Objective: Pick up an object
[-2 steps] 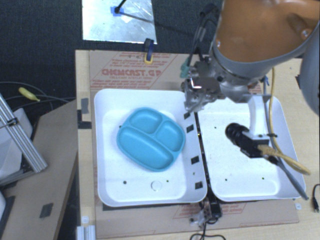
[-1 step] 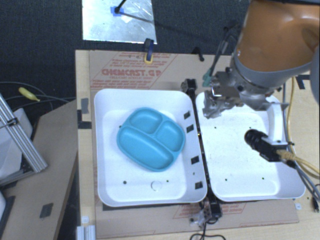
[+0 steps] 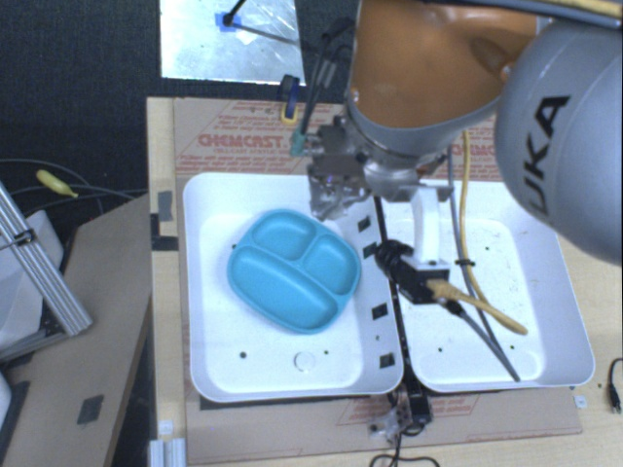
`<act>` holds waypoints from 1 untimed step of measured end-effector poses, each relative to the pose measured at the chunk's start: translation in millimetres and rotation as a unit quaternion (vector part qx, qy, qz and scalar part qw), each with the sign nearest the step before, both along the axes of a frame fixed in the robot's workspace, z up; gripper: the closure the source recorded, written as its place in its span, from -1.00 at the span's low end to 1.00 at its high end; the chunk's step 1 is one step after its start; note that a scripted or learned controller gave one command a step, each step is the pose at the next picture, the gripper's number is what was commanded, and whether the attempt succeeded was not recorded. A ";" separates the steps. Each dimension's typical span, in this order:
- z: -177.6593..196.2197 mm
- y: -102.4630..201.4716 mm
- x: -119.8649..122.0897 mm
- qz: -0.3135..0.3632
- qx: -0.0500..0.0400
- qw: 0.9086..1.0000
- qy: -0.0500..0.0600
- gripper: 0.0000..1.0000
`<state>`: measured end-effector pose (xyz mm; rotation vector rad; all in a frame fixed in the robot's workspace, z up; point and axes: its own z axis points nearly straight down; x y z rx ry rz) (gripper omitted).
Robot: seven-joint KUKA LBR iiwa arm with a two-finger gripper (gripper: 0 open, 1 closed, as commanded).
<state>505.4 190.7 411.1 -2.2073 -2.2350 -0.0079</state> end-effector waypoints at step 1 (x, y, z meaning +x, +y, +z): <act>93.3 -29.0 -16.9 -0.004 0.001 1.000 -0.004 1.00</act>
